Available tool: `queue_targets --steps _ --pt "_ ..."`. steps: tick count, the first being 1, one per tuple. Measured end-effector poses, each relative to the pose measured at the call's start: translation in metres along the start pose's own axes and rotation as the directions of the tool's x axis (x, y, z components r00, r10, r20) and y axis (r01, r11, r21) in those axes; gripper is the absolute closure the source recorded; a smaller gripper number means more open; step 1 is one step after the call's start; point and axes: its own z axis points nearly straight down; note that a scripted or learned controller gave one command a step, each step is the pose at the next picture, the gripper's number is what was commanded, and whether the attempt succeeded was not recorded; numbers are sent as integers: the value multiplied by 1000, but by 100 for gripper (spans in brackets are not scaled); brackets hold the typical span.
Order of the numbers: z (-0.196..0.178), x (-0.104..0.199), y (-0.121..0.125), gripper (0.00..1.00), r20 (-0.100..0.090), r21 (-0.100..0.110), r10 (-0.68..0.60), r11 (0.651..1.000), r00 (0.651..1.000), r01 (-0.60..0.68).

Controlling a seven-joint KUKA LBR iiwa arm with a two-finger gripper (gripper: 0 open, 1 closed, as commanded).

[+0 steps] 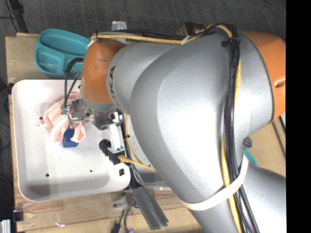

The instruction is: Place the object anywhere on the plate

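Pick-up step, judged: the hand (74,123), finger state impossible to tell, sits low over a pink cloth (56,120) and blue object (70,140) at left-centre in the left bin (29,178); next comes lifting toward a plate.

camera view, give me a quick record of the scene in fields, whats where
arm: grey arm with orange band, reaching in from the right, covering most of the right side
gripper: over the left bin, beside the cloth
left bin: white
cloth: pink, crumpled, in the upper part of the left bin
blue object: small, lying against the cloth's lower edge
teal object: outside the bin, at its top edge
plate: cannot tell
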Motion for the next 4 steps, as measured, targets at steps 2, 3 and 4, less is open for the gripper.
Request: queue_targets --steps 2,3,4 --pt "-48 -9 10 0 -1 0 -13 1000 1000 13" --pt "25 43 -42 0 20 -7 -195 981 981 195" --pt "26 44 21 0 4 -4 -709 705 705 709"
